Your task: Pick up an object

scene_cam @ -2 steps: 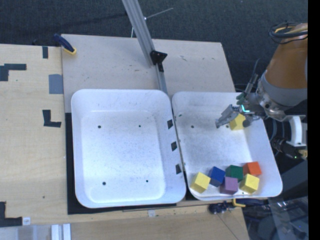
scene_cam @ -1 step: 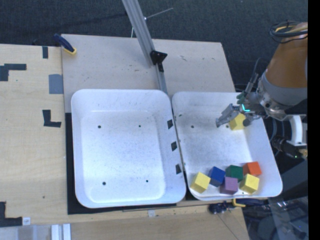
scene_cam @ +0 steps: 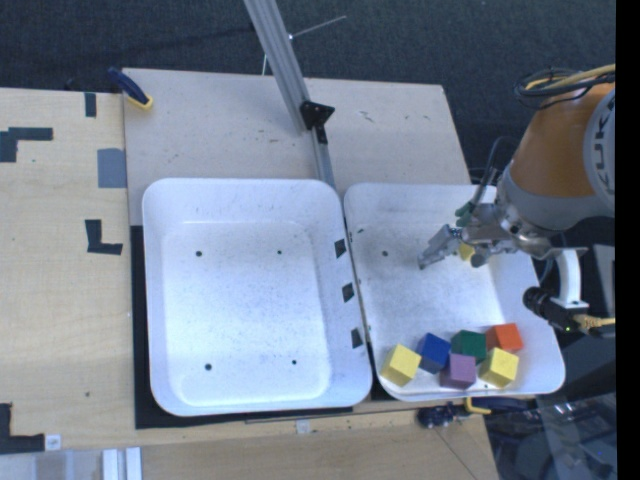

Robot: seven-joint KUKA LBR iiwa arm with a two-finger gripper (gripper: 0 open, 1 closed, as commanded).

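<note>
Camera view puts the blocks nearest us, bunched along the front rim of the right bin point(scene_cam: 372, 268): a yellow block point(scene_cam: 402, 364), a blue block point(scene_cam: 434, 351), a purple block point(scene_cam: 461, 369), a green block point(scene_cam: 468, 344), a second yellow block point(scene_cam: 501, 367) and an orange block point(scene_cam: 506, 337). Farther back we find the gripper point(scene_cam: 437, 253) over the bare middle of that bin, well apart from them; we cannot tell how wide it stands. Any pick, we judge, means travelling toward the front rim, with the blue and green blocks lying closest. Beyond sits the left bin point(scene_cam: 160, 208).
</note>
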